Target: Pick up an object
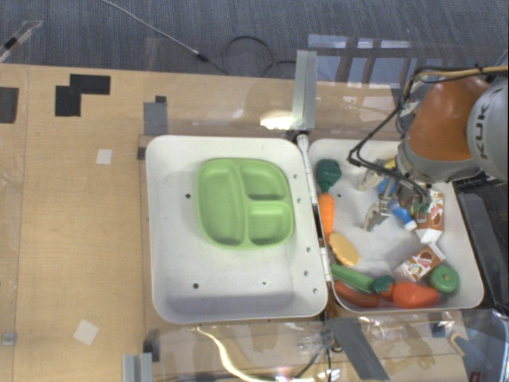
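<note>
My gripper (380,213) hangs low over the middle of the right bin (471,297), under the orange wrist band. No object shows between its tips. Just right of it lie a small blue and white item (403,216) and a red and white carton (434,208). A dark green vegetable (328,171) sits at the bin's back left. An orange carrot (326,213) and a tan slice (344,250) lie along the left wall. At the front are a green cucumber (353,277), an orange-red fruit (413,295), a small printed box (418,265) and a green round piece (444,278).
The left bin (171,277) holds a green divided plate (243,201). A metal post (305,90) stands behind the wall shared by the two bins. Black cables loop from the wrist over the right bin's back edge. Bare bin floor shows just below my gripper.
</note>
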